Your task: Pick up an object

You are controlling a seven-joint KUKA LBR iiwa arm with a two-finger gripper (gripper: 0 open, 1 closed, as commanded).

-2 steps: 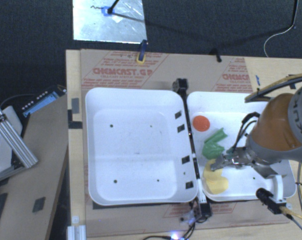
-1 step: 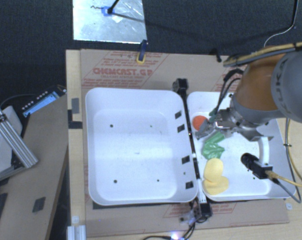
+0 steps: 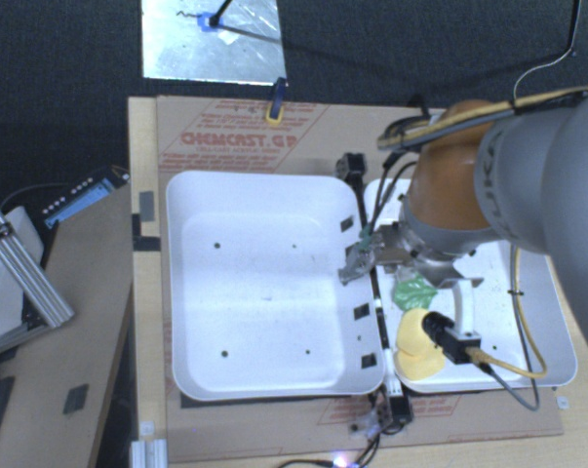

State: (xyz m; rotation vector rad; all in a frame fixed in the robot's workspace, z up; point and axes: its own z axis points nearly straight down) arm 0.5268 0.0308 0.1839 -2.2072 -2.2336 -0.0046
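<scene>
A yellow rounded object [image 3: 417, 351] lies at the near left corner of the right bin [image 3: 537, 359]. Just behind it sits a green crumpled object [image 3: 411, 292], partly covered by the arm. My gripper [image 3: 364, 257] hangs low over the seam between the two bins, at the right bin's left rim, a little up and left of the green object. The grey wrist and its orange band [image 3: 448, 188] hide most of the right bin's far half. I see nothing held in the gripper.
The left bin [image 3: 264, 281] is on the left, on a cardboard sheet [image 3: 237, 136]. Black clips [image 3: 363, 312] line the seam between the bins. A cable [image 3: 508, 364] loops across the right bin. A shiny metal plate [image 3: 213, 25] lies at the back.
</scene>
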